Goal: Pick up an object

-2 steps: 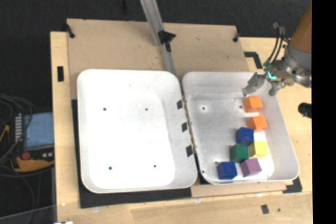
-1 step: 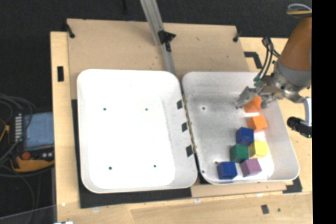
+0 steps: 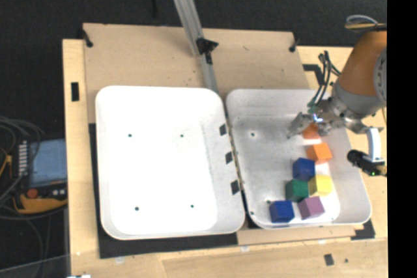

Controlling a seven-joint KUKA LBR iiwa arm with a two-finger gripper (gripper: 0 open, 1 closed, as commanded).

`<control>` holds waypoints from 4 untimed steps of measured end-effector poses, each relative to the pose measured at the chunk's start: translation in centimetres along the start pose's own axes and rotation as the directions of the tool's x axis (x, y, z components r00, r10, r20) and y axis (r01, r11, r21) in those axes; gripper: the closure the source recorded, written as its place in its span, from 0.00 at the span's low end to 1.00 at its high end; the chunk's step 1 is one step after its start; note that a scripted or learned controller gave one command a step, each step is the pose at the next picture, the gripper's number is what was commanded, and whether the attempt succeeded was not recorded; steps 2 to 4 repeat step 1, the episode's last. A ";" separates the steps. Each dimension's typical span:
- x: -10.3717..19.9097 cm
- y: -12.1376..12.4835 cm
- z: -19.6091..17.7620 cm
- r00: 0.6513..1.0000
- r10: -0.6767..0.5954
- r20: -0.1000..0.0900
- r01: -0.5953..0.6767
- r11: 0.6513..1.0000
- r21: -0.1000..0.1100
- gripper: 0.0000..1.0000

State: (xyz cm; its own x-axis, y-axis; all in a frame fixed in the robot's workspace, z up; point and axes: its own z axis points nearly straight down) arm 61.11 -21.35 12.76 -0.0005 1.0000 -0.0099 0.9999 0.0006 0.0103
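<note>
Orange blocks are my target: a small orange cube (image 3: 319, 152) lies near the right bin's (image 3: 260, 140) far right side, and another orange piece (image 3: 311, 132) sits right under my pincer (image 3: 313, 122). I cannot tell whether the pincer is released or clenched. Blue cube (image 3: 303, 168), green cube (image 3: 297, 189), yellow cube (image 3: 321, 185), purple cube (image 3: 311, 206) and a second blue cube (image 3: 281, 211) crowd together towards the near right corner. My worry: a slightly off descent nudges the piece sideways into its neighbours, and I come up with nothing
</note>
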 end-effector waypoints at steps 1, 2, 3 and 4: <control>-0.1 0.3 0.0 1.000 0.002 -0.001 -0.002 1.000 -0.008 0.00; -0.1 0.3 0.0 1.000 0.002 -0.001 -0.002 1.000 -0.008 0.00; -0.1 0.3 0.0 1.000 0.002 -0.001 -0.002 1.000 -0.008 0.00; -0.1 0.3 0.0 1.000 0.002 -0.001 -0.002 1.000 -0.008 0.00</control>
